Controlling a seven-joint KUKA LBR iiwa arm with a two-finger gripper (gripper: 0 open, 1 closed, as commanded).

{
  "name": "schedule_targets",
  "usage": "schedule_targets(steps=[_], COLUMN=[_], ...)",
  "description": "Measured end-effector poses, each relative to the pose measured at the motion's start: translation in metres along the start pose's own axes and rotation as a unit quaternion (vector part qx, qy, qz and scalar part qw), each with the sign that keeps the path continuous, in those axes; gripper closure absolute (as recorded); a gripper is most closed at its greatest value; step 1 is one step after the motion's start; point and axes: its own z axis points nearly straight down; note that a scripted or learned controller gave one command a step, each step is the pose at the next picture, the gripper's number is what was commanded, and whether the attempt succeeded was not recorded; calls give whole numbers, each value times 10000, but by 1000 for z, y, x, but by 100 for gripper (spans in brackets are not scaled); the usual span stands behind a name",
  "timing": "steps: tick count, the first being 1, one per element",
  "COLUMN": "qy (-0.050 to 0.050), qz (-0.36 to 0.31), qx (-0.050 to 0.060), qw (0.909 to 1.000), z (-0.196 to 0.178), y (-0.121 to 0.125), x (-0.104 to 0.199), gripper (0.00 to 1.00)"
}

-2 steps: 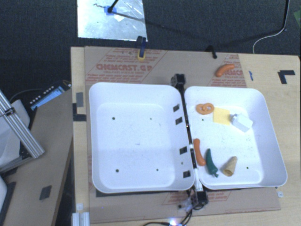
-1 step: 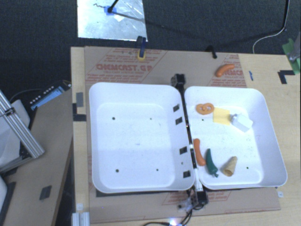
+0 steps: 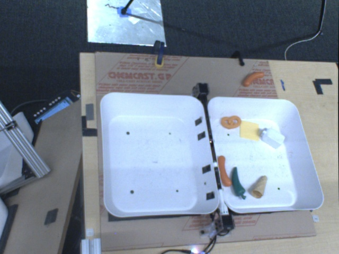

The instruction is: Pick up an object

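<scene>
The right bin (image 3: 304, 142) holds several small objects. An orange pretzel-shaped piece (image 3: 230, 122) lies near its top left, beside a yellow square block (image 3: 249, 130) and a white block (image 3: 271, 137). Lower down, an orange carrot-like stick (image 3: 223, 170) lies along the left wall, with a dark green pepper-like piece (image 3: 237, 183) next to it and a tan cone (image 3: 258, 187) to the right.
The left bin (image 3: 153, 152) sits alongside, joined to the right one by black clips (image 3: 204, 136). An orange sausage-like piece (image 3: 253, 78) lies on the cardboard behind the right bin. A yellow-and-blue clamp (image 3: 159, 54) stands at the bench's back edge.
</scene>
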Motion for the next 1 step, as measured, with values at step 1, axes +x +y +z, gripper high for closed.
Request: schedule_targets(steps=[1], qy=[13], qz=[-68], qx=[-35], qw=[10000], z=[-30], y=[-38], x=[57], gripper=[100])
